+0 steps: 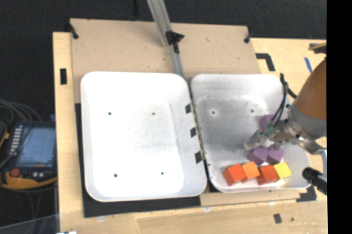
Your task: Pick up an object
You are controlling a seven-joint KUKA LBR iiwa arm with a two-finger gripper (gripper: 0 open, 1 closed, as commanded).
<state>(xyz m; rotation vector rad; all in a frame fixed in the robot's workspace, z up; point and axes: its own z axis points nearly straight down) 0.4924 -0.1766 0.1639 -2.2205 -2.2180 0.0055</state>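
Fingers (258, 142) low in right bin (231, 95), spread or pinched, can't tell tbh. Purple blocks (263, 154) touching just below tips, nearest target. Orange block (235, 173), red block (268, 173), yellow block (282, 170) in row further below, along bin's near wall.

Two white bins side by side on a bench, left bin (135, 134) bare, right bin (231, 101) holding blocks at its near edge — orange blocks (242, 173), red block (268, 174), yellow block (282, 170), purple blocks (264, 154) — gripper (264, 138) low over the purple ones, arm (312, 98) entering from the right.
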